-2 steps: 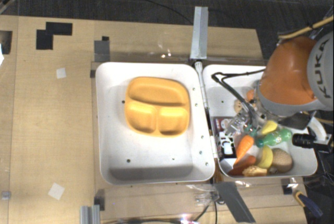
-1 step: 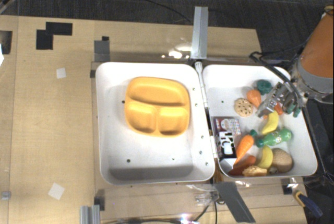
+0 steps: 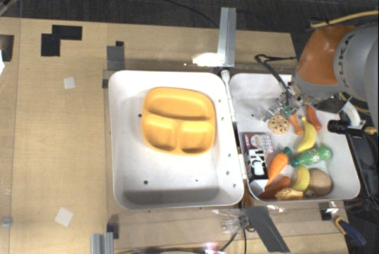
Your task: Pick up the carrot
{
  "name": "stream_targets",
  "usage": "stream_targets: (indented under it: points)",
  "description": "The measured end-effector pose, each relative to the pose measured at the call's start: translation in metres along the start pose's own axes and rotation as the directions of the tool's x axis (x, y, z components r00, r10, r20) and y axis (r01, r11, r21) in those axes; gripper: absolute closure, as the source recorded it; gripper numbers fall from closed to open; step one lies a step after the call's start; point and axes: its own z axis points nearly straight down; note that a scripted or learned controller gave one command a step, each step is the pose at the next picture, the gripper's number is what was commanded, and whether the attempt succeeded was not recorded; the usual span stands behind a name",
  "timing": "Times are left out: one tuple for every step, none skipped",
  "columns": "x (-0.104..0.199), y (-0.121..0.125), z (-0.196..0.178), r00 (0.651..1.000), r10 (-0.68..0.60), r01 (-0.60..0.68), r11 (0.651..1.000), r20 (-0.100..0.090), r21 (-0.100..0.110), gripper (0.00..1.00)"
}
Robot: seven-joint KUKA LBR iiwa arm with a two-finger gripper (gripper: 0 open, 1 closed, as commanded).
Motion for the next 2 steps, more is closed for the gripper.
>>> stream_targets:
  points:
    - [0.0, -0.001, 0.001, 1.0, 0.001, -0.001, 1.0, -0.002, 0.001, 0.0]
    - [0.037, -0.029, 0.005, 0.999, 0.053, -0.053, 0.999, 0.002, -0.001, 0.0]
